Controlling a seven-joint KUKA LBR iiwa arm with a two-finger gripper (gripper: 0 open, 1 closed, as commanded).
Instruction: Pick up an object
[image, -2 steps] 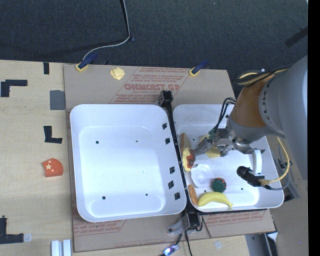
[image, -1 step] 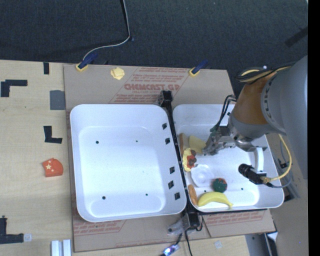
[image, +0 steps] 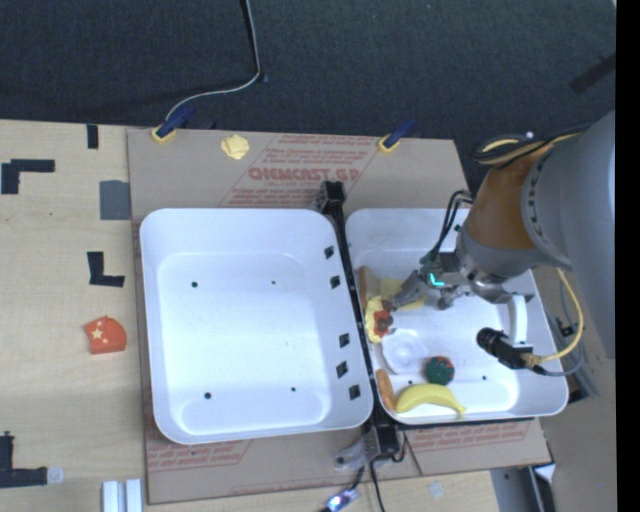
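Progress check: nothing's picked up yet as far as I can see. End effector (image: 408, 295) is down inside the right bin (image: 500, 400), hanging right next to the little pile of toys bunched against the divider (image: 343, 290) between the bins. Honestly can't tell if it's open or closed, too small and dark to make out, and nothing is visibly lifted.

Candidates all sit on the divider side of the right bin: a red and yellow piece (image: 378, 320) almost under the end effector, a banana (image: 430, 401) down by the bin's near wall, a green ball (image: 438, 370) just above the banana, and a clear cup thing (image: 403, 351) between the ball and the red piece.

So my guess is the whole grab and lift is still to do.

Room-wise, that pile is crowded right up against the divider, so it's tight on that side. Away from the divider the bin floor is bare, plenty of space. Left bin (image: 240, 225) is wide open too.
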